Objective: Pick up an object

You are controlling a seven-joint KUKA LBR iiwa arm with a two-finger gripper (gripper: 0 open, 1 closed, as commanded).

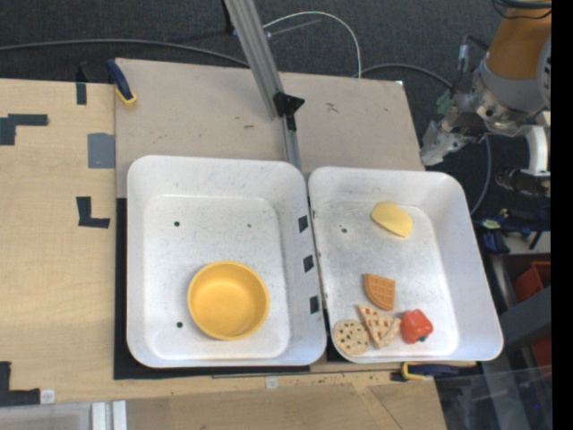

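Note:
The right bin (448, 195) holds a pale yellow lemon-shaped piece (392, 219) near its back. Toward its front lie an orange waffle piece (380, 290), a pizza slice (377, 325), a round cookie (350, 337) and a red pepper (414, 326). A yellow bowl (227, 299) sits in the left bin (143, 240) at the front. My gripper (436, 146) hangs above the bench just beyond the right bin's back right corner, away from all the objects. Nothing is seen in it.
A slanted metal pole (260, 43) rises from between the two bins at the back. Cables run across the dark floor behind the bench. A blue and yellow clamp (121, 81) sits at the bench's back left corner.

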